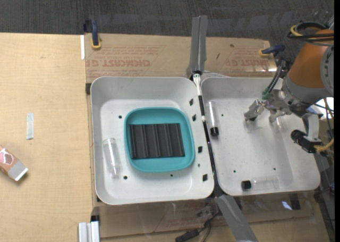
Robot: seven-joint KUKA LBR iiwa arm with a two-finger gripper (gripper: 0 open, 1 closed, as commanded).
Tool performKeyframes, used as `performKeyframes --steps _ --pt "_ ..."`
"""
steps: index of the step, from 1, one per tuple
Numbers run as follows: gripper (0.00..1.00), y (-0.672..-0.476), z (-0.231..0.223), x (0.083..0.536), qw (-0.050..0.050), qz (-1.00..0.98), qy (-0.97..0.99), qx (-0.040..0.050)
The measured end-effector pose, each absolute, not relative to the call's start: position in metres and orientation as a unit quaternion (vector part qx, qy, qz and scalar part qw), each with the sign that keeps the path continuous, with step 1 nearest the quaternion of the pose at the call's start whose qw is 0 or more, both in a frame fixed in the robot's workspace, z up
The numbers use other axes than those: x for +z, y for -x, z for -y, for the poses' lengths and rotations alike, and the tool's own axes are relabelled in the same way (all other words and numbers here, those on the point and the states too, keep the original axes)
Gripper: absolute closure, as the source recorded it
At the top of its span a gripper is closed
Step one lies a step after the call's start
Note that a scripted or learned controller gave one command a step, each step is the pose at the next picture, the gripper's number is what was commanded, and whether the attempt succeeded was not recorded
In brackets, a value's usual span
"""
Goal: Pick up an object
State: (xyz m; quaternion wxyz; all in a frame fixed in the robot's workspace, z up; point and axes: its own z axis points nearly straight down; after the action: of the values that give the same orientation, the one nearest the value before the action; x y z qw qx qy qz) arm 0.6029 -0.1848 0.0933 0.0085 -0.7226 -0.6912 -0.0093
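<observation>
My gripper hangs over the far middle of the right bin, open, with nothing between its fingers. A clear pen with a black tip lies along that bin's left wall, well to the gripper's left. A clear tube with a black cap rests near the front wall. In the left bin sits a teal tray with a dark ribbed insert, and a clear tube lies to its left.
A grey divider post rises between the bins at the back. On the wooden bench left of the bins lie a small clear strip and a red-and-white item. Cables hang by the right bin's right wall.
</observation>
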Motion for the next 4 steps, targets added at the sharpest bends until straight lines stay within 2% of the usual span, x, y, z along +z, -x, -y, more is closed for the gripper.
performKeyframes --steps 1,2,3,4 --pt "1.00 -0.6018 0.1908 0.1023 0.003 0.690 0.724 -0.0050" --pt "0.00 -0.6041 0.1826 0.1027 0.007 0.693 0.721 -0.0085" --pt "1.00 -0.6038 0.1853 0.1119 0.004 0.693 0.721 -0.0070" --pt "0.00 -0.6041 0.1841 0.1119 0.005 0.693 0.721 -0.0075"
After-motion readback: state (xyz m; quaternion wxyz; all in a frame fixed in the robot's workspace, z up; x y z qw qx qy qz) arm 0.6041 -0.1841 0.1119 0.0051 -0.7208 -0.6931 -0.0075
